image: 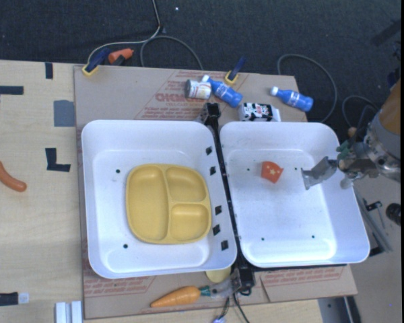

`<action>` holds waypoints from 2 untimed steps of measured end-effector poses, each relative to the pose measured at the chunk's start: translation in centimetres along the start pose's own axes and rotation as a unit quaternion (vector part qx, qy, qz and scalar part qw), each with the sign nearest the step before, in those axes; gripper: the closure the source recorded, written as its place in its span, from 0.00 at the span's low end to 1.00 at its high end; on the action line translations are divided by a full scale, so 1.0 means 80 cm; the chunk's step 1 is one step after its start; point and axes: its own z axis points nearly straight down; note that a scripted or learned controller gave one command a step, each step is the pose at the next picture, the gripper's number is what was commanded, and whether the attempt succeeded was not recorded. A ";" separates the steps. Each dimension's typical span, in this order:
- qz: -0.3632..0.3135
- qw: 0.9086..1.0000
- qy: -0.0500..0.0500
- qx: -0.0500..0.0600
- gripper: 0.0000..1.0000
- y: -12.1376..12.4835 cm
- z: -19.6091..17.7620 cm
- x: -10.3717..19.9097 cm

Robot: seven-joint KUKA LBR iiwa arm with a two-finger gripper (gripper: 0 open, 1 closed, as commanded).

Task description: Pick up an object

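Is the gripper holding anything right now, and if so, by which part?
Nothing is held. The gripper sits over the right bin near its right wall, apart from the red-orange object lying on the bin floor.

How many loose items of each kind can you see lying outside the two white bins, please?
Blue bottles: 2, one behind the bins, one further right
White bottle: 1
Black-and-white carton: 1
Toy carrot: 1
Toy sausage: 1
Total: 6
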 end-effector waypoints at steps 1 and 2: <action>0.002 1.000 -0.003 -0.004 0.00 0.027 0.248 -0.068; -0.006 1.000 0.001 -0.005 0.00 0.181 0.233 0.019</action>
